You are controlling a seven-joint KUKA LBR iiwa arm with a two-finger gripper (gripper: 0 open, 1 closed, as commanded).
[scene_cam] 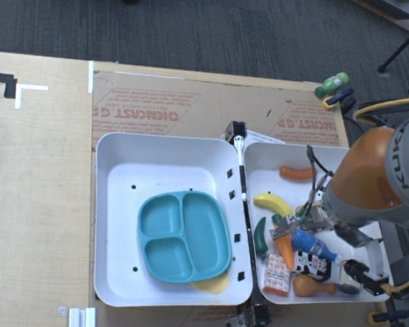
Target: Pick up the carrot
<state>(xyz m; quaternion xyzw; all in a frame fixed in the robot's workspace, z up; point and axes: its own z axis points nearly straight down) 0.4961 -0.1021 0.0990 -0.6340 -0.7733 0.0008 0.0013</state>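
The carrot (284,249) lies in the right bin (260,163), a little toward its near side, slanting with its tip toward the near edge; its far end is crowded by the arm's tool, so that end is hard to make out. The pincer (299,222) hangs just above that far end, and I cannot tell how it stands, since dark parts and cables blur together there. Around the carrot sit one yellow banana (273,203) on the far side, one green pepper (259,236) to the left, one small orange and white carton (276,275) on the near side, one blue item (304,241) to the right, and one tan pear-shaped thing (311,286) near the front wall. One reddish sausage (297,173) lies far back. The left bin (112,188) holds one teal divided plate (184,236), which half hides something yellow (210,285) beneath its near edge.
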